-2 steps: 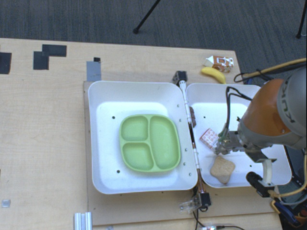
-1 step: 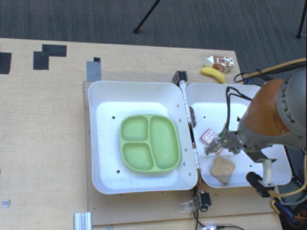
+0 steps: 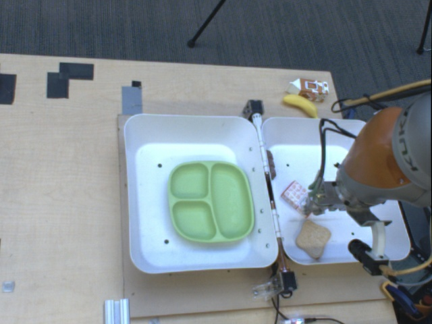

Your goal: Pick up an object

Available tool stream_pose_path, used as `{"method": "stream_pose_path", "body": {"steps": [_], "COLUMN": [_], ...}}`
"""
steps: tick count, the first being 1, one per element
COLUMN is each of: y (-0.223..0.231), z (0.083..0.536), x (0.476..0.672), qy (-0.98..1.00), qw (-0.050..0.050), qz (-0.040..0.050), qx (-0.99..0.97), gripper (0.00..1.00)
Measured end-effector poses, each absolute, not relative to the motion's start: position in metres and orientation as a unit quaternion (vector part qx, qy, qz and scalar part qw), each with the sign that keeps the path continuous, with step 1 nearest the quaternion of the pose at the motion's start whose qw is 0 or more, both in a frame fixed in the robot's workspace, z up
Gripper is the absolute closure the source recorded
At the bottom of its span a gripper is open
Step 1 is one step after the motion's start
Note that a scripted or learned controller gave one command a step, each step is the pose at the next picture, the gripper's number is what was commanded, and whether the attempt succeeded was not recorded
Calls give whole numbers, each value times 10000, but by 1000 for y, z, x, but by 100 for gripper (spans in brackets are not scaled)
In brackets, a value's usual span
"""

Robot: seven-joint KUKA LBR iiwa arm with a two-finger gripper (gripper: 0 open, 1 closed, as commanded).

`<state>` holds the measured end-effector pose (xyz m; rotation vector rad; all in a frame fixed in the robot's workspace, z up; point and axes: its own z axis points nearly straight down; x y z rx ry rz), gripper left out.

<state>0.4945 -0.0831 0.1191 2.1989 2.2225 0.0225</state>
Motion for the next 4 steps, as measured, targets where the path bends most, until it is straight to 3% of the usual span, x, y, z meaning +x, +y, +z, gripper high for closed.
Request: {"method": "stream_pose_path", "body": {"steps": [1, 2, 3, 4], "y": [-83, -89, -89, -89], "z": [119, 86, 98, 98], "x": [494, 488, 491, 491], "qy": [7108, 7078, 7085, 7083], "qw": [76, 19, 47, 45], "qz": [72, 21, 40, 39], "qx": [7033, 7064, 7057, 7059], "gripper": [0, 0, 100, 0]}}
